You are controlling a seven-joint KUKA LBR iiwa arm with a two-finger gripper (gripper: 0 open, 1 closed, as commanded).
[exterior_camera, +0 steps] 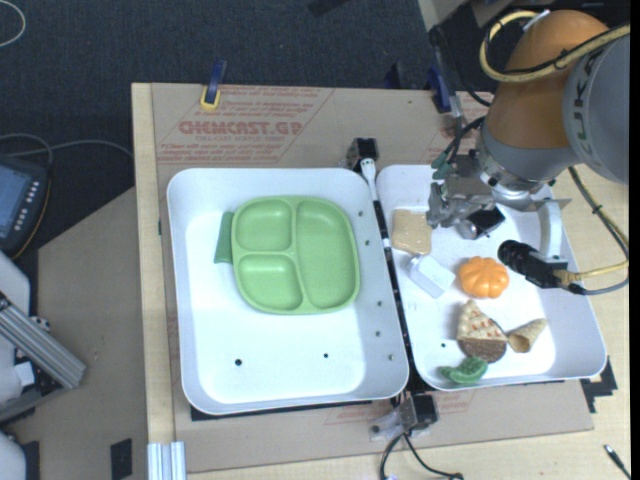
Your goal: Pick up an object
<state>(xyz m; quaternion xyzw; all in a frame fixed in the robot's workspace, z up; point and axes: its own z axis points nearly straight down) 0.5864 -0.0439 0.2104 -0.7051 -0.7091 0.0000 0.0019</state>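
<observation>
Dark grey carpet (200, 18) surrounds a brown board (160, 268) with cables (20, 148) lying at left.

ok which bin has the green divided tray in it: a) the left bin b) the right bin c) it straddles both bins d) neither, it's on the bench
a: the green divided tray lies flat inside the left bin, while the right bin holds the small items like the orange pumpkin.

Robot lab: cardboard-topped bench (300, 118), cables (20, 148).

Two white bins (190, 268), one green tray (296, 253), six small items (484, 277).
</observation>
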